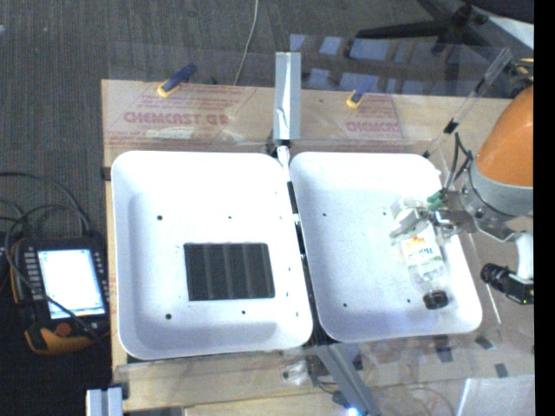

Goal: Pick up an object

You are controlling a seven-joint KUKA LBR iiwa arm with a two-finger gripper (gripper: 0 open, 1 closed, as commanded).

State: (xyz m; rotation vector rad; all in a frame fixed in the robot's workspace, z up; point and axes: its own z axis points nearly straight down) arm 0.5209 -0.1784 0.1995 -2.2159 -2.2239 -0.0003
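Clear plastic bottle [422, 263], black cap

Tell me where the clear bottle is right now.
The clear bottle lies in the right bin, near its right wall, cap toward the front corner, with the gripper just behind it.

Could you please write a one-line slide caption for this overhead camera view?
KUKA gripper poised over a clear plastic bottle lying in the right bin; the left bin holds a dark ribbed mat.

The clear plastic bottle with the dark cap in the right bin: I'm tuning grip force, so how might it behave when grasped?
The clear plastic bottle lies on its side, so a nudge would probably roll it. It looks see-through and perhaps empty, so likely light. Its glossy wall may slip or dent under a hard squeeze.
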